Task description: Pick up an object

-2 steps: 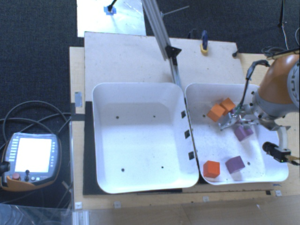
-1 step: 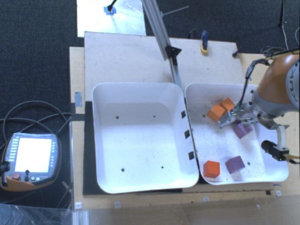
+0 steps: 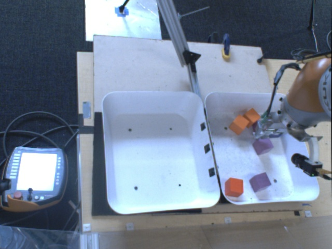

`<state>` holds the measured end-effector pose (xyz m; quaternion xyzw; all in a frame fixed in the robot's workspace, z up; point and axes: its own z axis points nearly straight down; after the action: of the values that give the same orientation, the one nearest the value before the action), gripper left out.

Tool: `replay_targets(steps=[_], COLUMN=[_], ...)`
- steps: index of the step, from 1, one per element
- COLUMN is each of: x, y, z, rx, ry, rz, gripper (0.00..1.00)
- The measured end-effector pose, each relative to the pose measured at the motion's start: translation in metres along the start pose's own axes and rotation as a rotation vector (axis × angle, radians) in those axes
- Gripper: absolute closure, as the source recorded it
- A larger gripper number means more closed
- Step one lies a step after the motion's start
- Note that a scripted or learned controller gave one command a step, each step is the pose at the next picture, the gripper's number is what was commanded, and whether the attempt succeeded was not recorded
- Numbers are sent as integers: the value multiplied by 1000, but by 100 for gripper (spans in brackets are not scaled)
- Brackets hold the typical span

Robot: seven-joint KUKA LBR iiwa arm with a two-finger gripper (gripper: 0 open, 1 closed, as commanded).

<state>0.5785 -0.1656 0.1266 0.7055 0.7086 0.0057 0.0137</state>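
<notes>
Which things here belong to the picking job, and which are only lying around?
Job: gripper; purple cube under it; second purple cube; orange blocks; orange cube; right bin.

Lying about: left bin; teach pendant; clamp.

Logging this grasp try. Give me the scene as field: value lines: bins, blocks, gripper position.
right bin: holds all the blocks
orange blocks: two touching near the far side; one at the near left corner
purple blocks: one mid-bin, one near the front
left bin: white, a few dark dots on its floor
gripper: low over the right bin, just above the mid-bin purple block
grasp: cannot tell
</notes>
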Motion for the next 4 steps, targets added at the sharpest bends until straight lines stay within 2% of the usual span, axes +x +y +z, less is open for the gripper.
replay_targets(steps=[1,2,3,4], x=[-4,-5,49,106], y=[3,5,-3,-24], z=[-64,-87,-81,-86], rx=[19,23,27,27], ry=[9,10,13,14], rz=[0,0,-5,-6], gripper=[100,100,100,100])
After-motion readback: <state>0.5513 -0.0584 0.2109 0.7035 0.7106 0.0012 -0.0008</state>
